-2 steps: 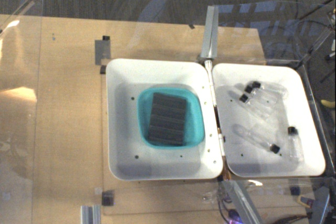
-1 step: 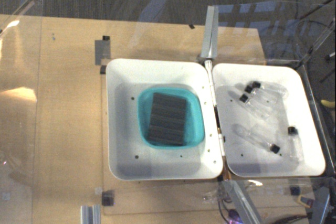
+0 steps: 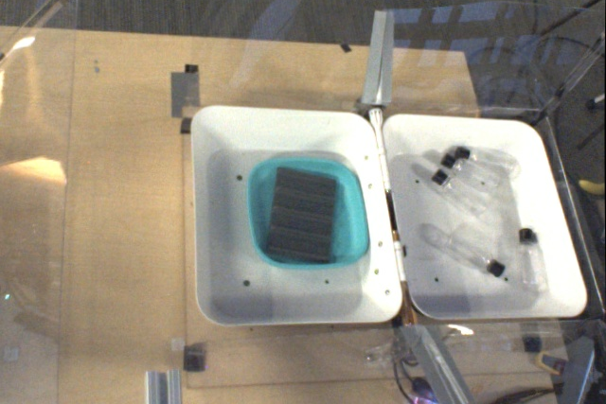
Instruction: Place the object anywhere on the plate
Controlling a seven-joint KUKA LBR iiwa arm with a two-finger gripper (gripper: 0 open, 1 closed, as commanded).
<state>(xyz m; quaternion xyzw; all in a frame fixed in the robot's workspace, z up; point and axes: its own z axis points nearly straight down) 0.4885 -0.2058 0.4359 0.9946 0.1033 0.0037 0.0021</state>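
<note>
A teal plate (image 3: pixel 355 213) sits in the middle of the left white bin (image 3: pixel 218 232). A dark grey ribbed rectangular block (image 3: pixel 302 213) lies flat on the plate, its long side running front to back. Several clear plastic tubes with black caps lie scattered in the right white bin (image 3: pixel 559 289): one pair near the back (image 3: pixel 453 164), one long tube toward the front (image 3: pixel 464 253), and one at the right side (image 3: pixel 527 246).
A grey metal post (image 3: pixel 379 61) stands behind the seam between the two bins. Small grey brackets (image 3: pixel 187 90) are fixed on the wooden bench at the left. Cables and metal fittings (image 3: pixel 445 374) lie along the front edge at the right.
</note>
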